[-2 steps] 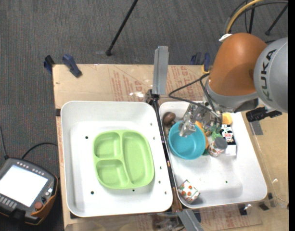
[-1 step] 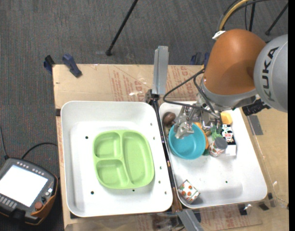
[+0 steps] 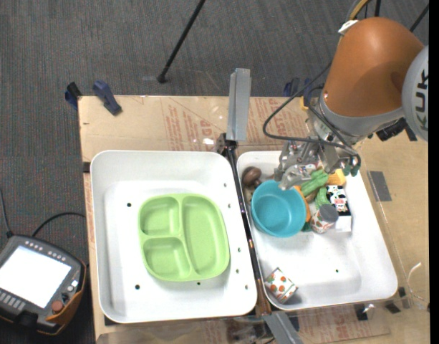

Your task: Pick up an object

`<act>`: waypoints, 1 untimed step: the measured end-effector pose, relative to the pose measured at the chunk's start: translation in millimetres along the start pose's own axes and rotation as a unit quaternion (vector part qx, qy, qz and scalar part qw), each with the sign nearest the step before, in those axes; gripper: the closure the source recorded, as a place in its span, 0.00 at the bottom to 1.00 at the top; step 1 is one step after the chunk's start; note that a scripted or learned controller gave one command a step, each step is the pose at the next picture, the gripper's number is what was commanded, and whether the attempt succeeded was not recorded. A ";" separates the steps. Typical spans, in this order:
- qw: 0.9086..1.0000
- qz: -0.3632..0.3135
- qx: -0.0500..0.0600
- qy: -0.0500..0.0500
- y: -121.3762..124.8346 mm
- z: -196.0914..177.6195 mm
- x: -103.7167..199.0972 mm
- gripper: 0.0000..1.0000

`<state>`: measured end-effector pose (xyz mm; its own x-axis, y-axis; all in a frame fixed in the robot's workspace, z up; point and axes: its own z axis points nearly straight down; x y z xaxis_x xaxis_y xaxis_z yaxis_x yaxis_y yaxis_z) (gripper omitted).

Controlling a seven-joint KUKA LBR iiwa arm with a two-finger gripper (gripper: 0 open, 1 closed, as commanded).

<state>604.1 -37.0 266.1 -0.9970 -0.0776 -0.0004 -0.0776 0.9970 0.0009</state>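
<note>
While our pincer hovers over the right bin's clutter, grip state indiscernible, we advise descending squarely onto one item, avoiding the blue bowl.

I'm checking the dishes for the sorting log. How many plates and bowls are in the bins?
2. A green divided plate lies in the left bin. A blue bowl sits in the right bin, beside the clutter under the gripper. More could be hidden beneath the arm.

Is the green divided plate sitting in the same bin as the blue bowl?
No, the green divided plate lies in the left bin; the blue bowl is in the right bin.
</note>
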 end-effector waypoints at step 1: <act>0.998 -0.063 -0.002 0.006 -5.1 85.8 34.6 1.00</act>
<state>570.0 -44.6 180.3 -0.9790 -0.2033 0.0117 -0.2032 0.9791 0.0050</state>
